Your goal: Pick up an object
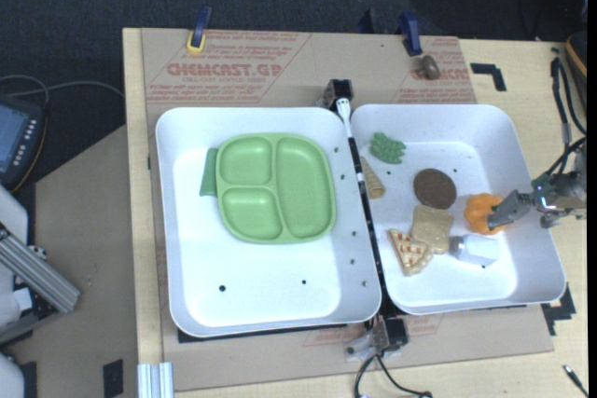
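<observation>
The gripper (511,208) reaches in over the right bin's (522,280) right edge, its tip touching a small round orange object (478,212), bright and glossy like toy fruit. Whether it has clamped on the fruit, I cannot tell from here. Beside it lie a brown disc (435,187), a tan slice (431,229) and a waffle wedge (409,250). A green divided plate (276,187) sits in the left bin (187,275).

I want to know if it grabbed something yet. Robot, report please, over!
Gripper low in right bin, at the orange object; grasp unconfirmed. Brown disc and cracker lie close left. Green tray sits in left bin.
</observation>
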Action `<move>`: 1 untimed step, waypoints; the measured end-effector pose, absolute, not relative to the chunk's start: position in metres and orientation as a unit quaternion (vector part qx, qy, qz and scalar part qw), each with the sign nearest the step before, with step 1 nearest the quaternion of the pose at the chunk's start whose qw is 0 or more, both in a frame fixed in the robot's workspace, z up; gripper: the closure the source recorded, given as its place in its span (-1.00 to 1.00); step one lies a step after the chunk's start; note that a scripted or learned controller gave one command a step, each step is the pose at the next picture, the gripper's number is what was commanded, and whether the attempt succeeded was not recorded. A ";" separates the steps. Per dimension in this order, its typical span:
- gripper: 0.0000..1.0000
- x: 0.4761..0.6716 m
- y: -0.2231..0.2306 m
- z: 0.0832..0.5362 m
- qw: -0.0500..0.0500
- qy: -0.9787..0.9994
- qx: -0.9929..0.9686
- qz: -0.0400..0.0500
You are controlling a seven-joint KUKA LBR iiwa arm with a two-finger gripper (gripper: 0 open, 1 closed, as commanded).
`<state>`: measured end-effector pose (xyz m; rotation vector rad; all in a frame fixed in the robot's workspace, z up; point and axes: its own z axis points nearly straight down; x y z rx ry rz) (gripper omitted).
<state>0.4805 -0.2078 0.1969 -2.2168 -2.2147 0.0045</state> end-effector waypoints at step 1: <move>-1.00 0.486 -0.215 0.141 0.003 -0.707 -0.707 0.001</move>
